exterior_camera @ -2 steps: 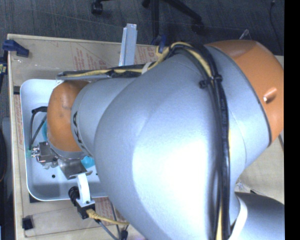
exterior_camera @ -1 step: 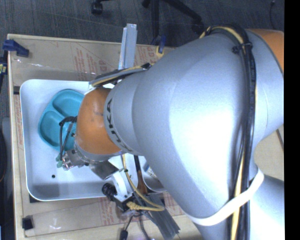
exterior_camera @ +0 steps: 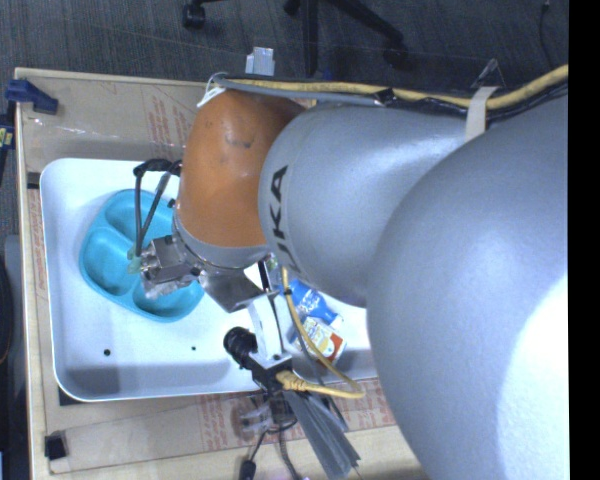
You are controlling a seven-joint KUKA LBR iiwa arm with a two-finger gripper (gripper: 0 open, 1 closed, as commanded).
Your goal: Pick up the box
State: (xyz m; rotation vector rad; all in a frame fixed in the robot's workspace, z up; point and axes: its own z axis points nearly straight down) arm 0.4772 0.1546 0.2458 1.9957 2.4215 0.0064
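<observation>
One arm [exterior_camera: 380,208] fills the bench; its pincer [exterior_camera: 165,266] hangs over a blue dish [exterior_camera: 115,253], grip state untellable. Right of the pincer lies the box [exterior_camera: 315,318], in a white bin [exterior_camera: 65,298].

Bench [exterior_camera: 110,98]: brownish top w/ faint red printing, seen under my reach at a slant. Blue clamp [exterior_camera: 25,95] on its far-left corner. White bin [exterior_camera: 65,358] sits directly on bench, left side of view; its near rim and left wall are visible, the rest goes under my arm. Bench strip w/ red lettering [exterior_camera: 215,423] runs along bin's near edge. Second bin: can't make out, my arm covers that part. Small black block [exterior_camera: 55,446] at bench's near-left corner.
</observation>
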